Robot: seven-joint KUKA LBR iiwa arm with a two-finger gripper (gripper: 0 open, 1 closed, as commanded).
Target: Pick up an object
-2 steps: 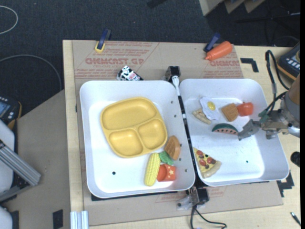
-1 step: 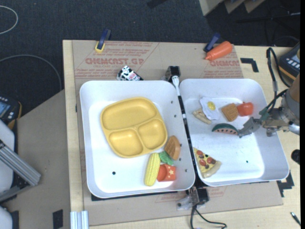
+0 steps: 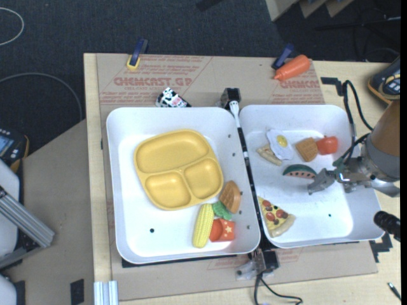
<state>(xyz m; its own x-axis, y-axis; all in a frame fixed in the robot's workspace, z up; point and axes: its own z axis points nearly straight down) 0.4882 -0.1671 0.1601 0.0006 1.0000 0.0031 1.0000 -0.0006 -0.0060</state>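
Hand (image 3: pixel 320 182): we see it just beside the melon slice (image 3: pixel 297 171); finger state, we cannot tell.
Risk: it may nudge the slice away.

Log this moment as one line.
gripper: open | right bin | beside watermelon slice | holding nothing | pick pending

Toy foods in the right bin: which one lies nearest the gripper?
The watermelon slice, dark green with a red edge, lies just left of the gripper. The fried egg, toast, tomato and pizza slice lie farther off.
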